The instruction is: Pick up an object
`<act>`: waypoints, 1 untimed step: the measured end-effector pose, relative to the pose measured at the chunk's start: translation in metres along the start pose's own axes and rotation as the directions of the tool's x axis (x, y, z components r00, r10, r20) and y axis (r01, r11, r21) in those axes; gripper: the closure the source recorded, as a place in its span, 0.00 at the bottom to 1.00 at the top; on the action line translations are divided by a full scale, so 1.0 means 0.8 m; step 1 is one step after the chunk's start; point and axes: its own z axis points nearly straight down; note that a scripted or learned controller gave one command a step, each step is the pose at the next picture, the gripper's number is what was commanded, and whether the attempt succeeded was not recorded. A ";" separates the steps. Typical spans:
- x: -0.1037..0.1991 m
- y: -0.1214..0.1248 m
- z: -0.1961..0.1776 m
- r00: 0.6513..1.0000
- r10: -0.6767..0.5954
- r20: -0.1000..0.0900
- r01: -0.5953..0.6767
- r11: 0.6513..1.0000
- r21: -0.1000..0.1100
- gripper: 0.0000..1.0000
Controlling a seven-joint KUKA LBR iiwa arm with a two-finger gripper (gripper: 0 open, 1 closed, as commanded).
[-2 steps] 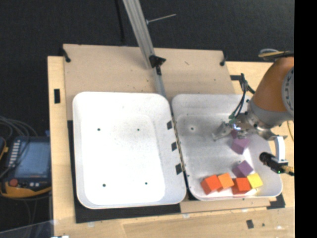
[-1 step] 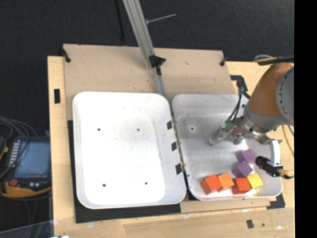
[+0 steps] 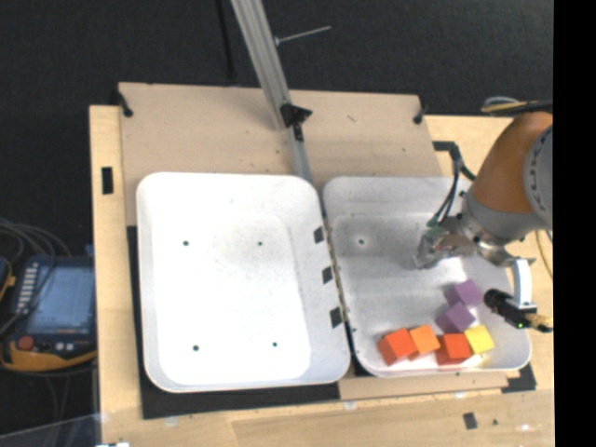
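Blocks cluster in the right bin's (image 3: 372, 214) near corner: two purple (image 3: 460, 306), three orange (image 3: 426, 343), one yellow (image 3: 480, 340). The claw (image 3: 430, 250) hangs just above them over bare floor; its opening cannot be told.

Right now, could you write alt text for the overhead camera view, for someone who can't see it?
A grey and orange robot arm reaches from the right, its gripper over the right white bin, apart from the blocks clustered in that bin's near right corner: two purple blocks, three orange blocks and a yellow block. The left white bin sits beside it.
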 end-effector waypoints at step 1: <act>0.000 0.009 -0.079 1.000 -0.009 -0.001 0.009 1.000 -0.002 1.00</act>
